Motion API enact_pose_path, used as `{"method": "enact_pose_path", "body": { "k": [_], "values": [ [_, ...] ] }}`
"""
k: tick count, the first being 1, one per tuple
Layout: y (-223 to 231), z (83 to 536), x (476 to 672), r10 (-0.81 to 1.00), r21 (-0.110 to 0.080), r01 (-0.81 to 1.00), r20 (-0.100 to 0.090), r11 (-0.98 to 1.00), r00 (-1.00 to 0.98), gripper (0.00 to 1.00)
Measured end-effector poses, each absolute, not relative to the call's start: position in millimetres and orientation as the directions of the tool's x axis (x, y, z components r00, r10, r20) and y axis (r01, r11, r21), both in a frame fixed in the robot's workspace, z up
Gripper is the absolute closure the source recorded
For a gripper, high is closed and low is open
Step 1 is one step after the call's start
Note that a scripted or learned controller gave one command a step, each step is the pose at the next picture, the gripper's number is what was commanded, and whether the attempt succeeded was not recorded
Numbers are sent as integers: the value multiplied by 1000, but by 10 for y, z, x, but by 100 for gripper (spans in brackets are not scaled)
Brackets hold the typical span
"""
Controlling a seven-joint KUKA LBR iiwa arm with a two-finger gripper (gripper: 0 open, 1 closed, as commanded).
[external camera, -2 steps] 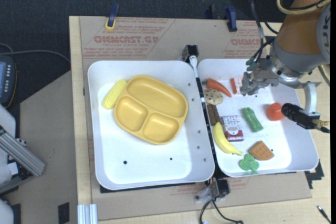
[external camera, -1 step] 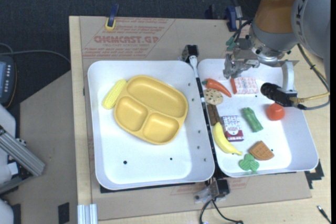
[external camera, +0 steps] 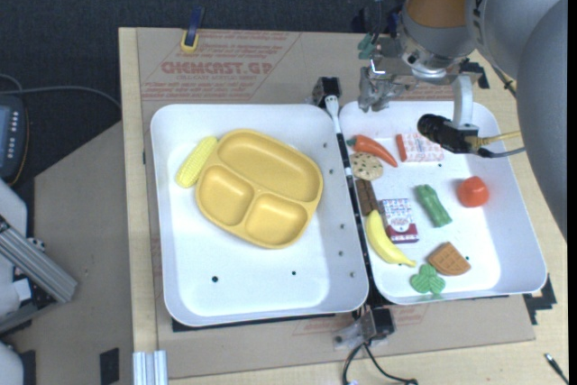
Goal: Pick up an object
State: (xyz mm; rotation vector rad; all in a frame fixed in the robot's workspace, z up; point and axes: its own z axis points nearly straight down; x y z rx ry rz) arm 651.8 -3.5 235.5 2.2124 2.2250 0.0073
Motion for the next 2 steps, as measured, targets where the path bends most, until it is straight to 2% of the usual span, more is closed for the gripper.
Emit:
{"method": "enact_pose_path", "body": {
  "k": [1,2],
  "values": [
    [-59,2140,6527,1000,-3,1000,0,1,-1,100],
    [22,2226,6461,1000,-1,1000,0,1,-1,100]
  ]
}}
